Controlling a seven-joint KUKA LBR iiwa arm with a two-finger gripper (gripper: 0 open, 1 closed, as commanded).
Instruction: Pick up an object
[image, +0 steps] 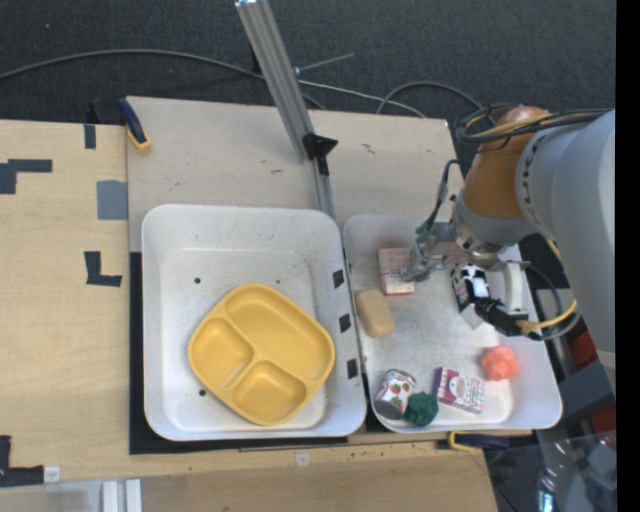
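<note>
My gripper (415, 265) reaches in from the right into the right bin (530, 410), down at the right edge of a small pink and white block (393, 270) in the bin's upper left. Just below the block lies a tan bread-like lump (376, 313). Along the bin's front edge sit a round printed piece (394, 390), a dark green piece (422, 408) and a small red and white carton (459, 389). An orange-pink lump (499, 362) lies at the right.
The left bin (165, 250) holds a yellow divided plate (262, 352). A slanted metal pole (285, 85) rises behind the bins. Cables and a black and white fitting (470, 287) hang off my wrist over the right bin.
</note>
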